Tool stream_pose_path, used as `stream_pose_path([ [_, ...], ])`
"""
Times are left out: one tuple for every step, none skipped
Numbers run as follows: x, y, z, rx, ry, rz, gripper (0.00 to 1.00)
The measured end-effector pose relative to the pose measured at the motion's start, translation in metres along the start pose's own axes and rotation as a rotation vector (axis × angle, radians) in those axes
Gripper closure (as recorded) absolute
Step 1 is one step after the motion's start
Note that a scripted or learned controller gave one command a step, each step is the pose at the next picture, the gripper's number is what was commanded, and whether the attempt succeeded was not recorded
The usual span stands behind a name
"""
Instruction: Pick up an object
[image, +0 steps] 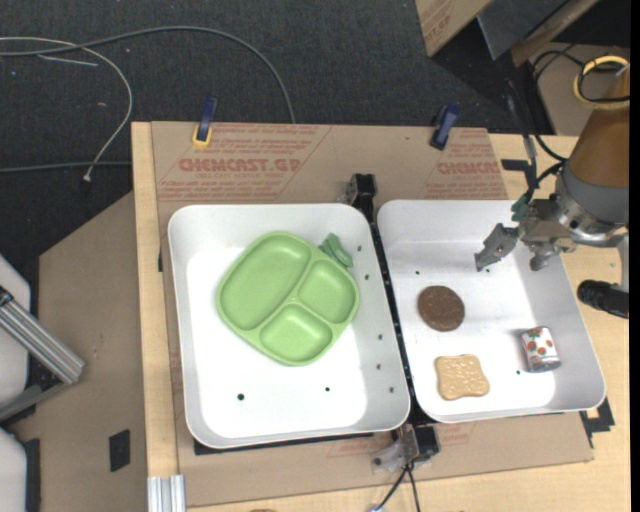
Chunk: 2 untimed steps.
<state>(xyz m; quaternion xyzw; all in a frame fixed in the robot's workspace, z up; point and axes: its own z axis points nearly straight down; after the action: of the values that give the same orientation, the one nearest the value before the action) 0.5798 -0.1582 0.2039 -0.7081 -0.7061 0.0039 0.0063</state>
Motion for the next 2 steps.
stream_pose_path([
  [0.000,0.003,-0.007,-0.014,-0.002,-0.003,0.00],
  [0.010,0.001,0.040,-0.008,0.000,-0.003,0.00],
])
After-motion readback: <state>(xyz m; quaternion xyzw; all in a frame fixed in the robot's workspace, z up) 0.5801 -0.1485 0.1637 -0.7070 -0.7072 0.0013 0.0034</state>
